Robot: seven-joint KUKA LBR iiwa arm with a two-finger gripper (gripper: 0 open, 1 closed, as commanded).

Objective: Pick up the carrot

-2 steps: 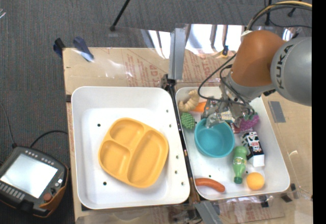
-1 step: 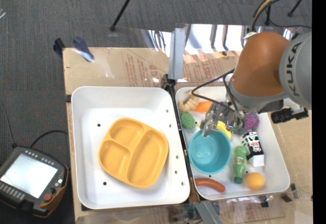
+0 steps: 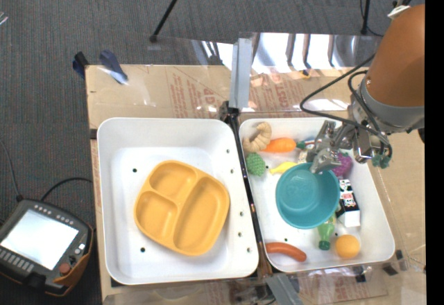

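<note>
The carrot (image 3: 282,145) is orange with a green top and lies flat near the far wall of the right bin (image 3: 386,222). My gripper (image 3: 321,160) hangs just right of it, above the far rim of a teal bowl (image 3: 306,195). Its fingers stand a little apart and point down, with nothing between them. The carrot's green end is close to the fingertips but apart from them.
Around the carrot lie a tan ginger-shaped piece (image 3: 260,136), a green bumpy fruit (image 3: 256,164) and a yellow piece (image 3: 283,168). Purple grapes (image 3: 343,163), a small carton (image 3: 348,204), an orange (image 3: 347,246), a sausage (image 3: 286,251) and a green bottle (image 3: 325,235) also share this bin. The left bin holds a yellow divided plate (image 3: 182,206).
</note>
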